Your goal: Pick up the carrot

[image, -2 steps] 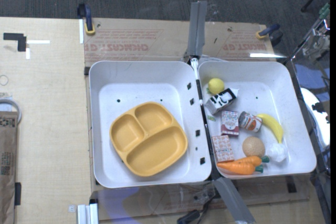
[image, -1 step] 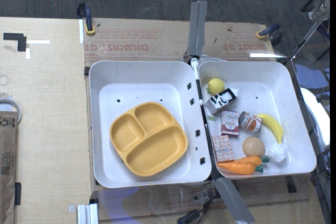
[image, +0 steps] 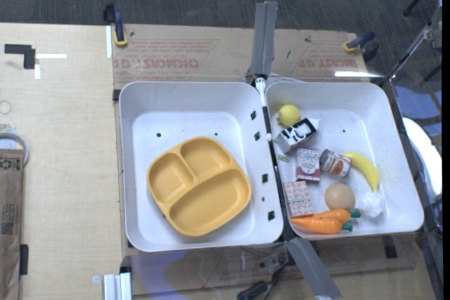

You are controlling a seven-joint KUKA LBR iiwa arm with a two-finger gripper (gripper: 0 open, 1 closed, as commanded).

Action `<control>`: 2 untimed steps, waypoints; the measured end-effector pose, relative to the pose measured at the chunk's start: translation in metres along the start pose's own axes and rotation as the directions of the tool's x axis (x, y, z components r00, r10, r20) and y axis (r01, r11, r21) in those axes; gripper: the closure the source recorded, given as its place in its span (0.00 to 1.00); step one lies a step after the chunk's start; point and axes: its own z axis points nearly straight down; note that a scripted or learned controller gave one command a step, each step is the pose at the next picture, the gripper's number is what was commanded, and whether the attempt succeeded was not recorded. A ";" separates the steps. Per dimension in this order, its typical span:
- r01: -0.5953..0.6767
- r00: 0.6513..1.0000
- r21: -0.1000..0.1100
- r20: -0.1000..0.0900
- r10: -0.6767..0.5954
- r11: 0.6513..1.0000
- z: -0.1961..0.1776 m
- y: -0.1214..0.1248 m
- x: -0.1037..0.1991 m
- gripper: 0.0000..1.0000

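Camera view: two white bins are seen. One carrot [image: 322, 222] lies at the right bin's [image: 394, 116] near edge, beside one banana [image: 365, 168], one lemon [image: 289, 114] and two small cartons; one yellow plate [image: 199, 185] sits left. Cardboard [image: 184, 60] lettering is unreadable.

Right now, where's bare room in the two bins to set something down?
Left bin: bare floor behind the yellow plate. Right bin: bare strip behind the banana, right of the lemon. Crowded at front around the carrot.
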 end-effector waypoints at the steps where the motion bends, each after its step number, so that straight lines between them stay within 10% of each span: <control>1: 0.003 1.000 0.004 0.003 -0.003 1.000 -0.007 0.001 0.001 1.00; 2: 0.006 1.000 0.008 0.006 -0.006 1.000 -0.014 0.002 0.002 1.00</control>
